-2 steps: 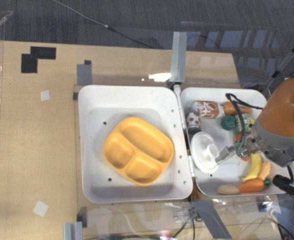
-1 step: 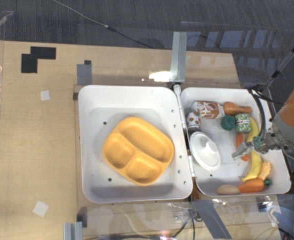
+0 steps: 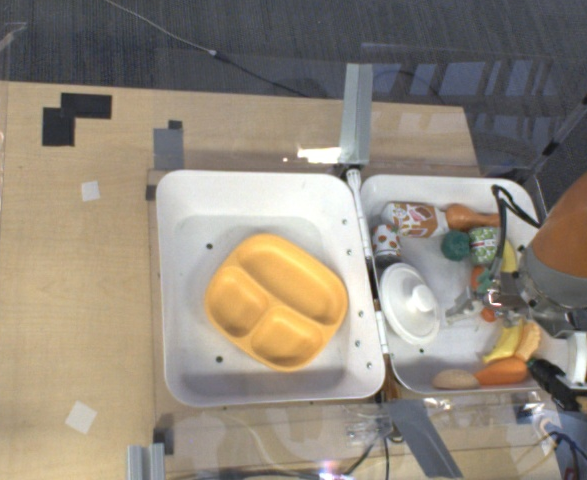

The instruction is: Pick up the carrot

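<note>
Your carrot (image 3: 502,371) lies ungrasped at about five o'clock in the right bin (image 3: 428,186), beside the banana (image 3: 513,342), while the gripper (image 3: 480,303) hovers just above it at eleven o'clock, fingers spread and holding nothing, so the pick remains

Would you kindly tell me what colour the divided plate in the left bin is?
The divided plate is yellow-orange, seen plainly in the camera view against the white left bin.
</note>
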Controlling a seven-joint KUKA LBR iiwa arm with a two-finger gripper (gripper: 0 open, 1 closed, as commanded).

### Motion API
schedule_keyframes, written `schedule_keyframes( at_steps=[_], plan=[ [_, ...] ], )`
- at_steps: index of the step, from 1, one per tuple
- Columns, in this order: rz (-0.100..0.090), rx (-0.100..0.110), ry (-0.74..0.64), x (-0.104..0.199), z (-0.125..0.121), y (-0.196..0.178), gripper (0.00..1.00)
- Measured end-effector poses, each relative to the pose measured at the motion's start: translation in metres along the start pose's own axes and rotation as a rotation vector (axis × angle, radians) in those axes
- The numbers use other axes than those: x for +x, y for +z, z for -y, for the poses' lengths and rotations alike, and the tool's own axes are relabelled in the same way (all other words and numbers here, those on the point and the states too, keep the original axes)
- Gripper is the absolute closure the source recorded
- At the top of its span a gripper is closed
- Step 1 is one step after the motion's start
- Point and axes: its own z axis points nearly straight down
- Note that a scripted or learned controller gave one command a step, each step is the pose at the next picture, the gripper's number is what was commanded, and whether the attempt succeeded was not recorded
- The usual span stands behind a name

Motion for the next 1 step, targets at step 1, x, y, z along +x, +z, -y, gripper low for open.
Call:
schedule_keyframes(
  at_steps=[1],
  plan=[
    [0.000,0.000,0.332,0.0062,0.0004,0.0102,0.00]
  ],
)
